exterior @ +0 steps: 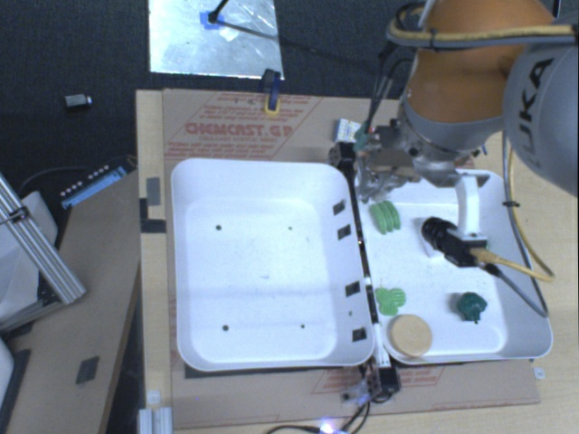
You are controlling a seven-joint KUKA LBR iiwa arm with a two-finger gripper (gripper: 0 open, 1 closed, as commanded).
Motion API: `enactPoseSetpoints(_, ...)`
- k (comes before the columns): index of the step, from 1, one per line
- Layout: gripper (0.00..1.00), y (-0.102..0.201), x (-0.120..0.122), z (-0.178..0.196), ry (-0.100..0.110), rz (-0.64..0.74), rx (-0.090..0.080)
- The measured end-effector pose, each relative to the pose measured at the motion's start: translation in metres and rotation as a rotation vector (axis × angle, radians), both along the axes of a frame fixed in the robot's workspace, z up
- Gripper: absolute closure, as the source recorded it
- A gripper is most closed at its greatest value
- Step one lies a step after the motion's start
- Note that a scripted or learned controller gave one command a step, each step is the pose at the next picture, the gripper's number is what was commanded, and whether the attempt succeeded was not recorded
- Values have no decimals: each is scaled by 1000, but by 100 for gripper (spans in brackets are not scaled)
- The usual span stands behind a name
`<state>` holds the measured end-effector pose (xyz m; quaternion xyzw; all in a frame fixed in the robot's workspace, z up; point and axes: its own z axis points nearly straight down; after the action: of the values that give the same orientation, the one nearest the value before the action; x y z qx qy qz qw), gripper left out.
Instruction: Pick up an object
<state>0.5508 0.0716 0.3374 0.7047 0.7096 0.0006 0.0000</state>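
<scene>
Ribbed green piece (386, 216) lies just at 6 o'clock of the gripper (378, 181) (its opening can't be told), long axis roughly 12-to-6.

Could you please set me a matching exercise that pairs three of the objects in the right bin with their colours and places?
Things:
1. round disc
2. ribbed piece
3. knobbly toy

Descriptions:
A. dark green, closest of the three to the right wall of the right bin
B. tan, in the front left corner
C. light green, farthest back, by the divider

Pairs: 1-B; 2-C; 3-A
</scene>
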Motion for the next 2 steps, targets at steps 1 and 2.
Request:
enactPoseSetpoints(1,100,67,-67,-14,4,5,1)
enactPoseSetpoints(2,100,72,-47,83,-12,-1,3)
